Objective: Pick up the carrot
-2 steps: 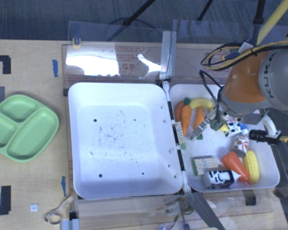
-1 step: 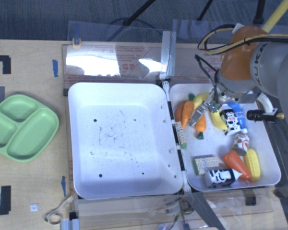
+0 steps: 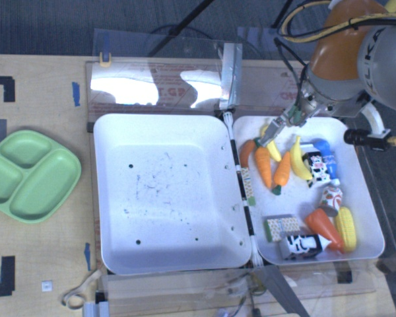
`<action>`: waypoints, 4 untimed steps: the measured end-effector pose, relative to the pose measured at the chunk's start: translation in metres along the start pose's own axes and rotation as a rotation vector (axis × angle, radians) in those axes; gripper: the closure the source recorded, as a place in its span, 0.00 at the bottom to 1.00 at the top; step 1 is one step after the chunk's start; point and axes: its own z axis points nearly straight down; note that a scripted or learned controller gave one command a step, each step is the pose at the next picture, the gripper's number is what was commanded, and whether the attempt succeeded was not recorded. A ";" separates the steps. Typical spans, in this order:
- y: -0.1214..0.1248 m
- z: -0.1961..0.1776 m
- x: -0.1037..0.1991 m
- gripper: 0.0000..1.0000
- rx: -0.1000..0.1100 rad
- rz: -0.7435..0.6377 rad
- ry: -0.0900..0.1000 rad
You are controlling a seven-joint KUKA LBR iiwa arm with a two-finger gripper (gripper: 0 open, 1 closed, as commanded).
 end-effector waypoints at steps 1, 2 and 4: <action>-0.038 0.070 -0.021 0.00 0.001 -0.115 0.002; -0.055 0.097 0.019 0.00 -0.004 -0.102 -0.003; -0.030 -0.026 0.066 1.00 0.001 -0.084 0.001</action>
